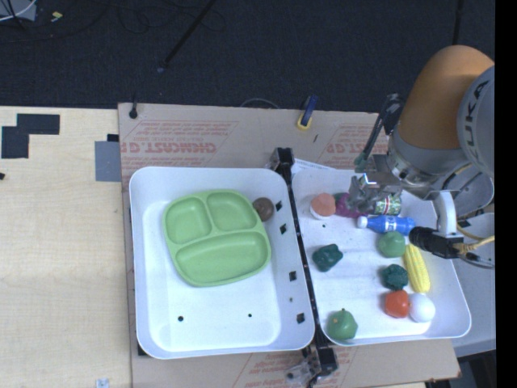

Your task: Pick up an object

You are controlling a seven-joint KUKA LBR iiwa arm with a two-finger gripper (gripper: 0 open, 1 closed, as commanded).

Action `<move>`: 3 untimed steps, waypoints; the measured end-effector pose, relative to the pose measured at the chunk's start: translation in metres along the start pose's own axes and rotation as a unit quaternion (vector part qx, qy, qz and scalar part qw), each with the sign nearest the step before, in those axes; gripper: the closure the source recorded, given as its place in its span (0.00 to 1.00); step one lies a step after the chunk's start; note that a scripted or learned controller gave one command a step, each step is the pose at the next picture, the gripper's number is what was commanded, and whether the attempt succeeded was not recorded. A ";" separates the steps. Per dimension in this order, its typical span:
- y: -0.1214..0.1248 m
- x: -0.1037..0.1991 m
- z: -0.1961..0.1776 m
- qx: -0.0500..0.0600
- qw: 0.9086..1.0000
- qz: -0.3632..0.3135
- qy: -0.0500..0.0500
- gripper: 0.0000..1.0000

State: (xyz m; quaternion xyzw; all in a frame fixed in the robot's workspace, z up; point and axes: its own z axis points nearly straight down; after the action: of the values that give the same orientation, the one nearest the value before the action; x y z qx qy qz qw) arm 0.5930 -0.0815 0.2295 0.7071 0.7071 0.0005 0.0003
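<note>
Crosswise, blue bottle (386,224), cap leftward

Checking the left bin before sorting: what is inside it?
In the left bin lies a green divided plate, its three compartments bare. A small brown ball sits at the plate's upper right edge. Whatever is under the plate is covered.

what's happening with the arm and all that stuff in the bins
A grey KUKA arm with an orange band has its gripper low over the back of the right white bin, beside a small can and a blue bottle. Nothing is visibly between its fingers. Toy foods lie scattered there; the left white bin holds a green divided plate.
</note>
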 end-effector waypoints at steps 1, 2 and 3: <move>-0.028 0.040 -0.005 0.003 1.000 -0.001 0.001 1.00; -0.037 0.074 -0.007 0.003 1.000 -0.001 0.001 1.00; -0.041 0.076 -0.007 0.003 1.000 0.000 0.000 1.00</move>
State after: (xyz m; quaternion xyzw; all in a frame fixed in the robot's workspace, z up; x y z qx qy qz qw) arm 0.5524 -0.0059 0.2365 0.7069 0.7074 -0.0011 -0.0019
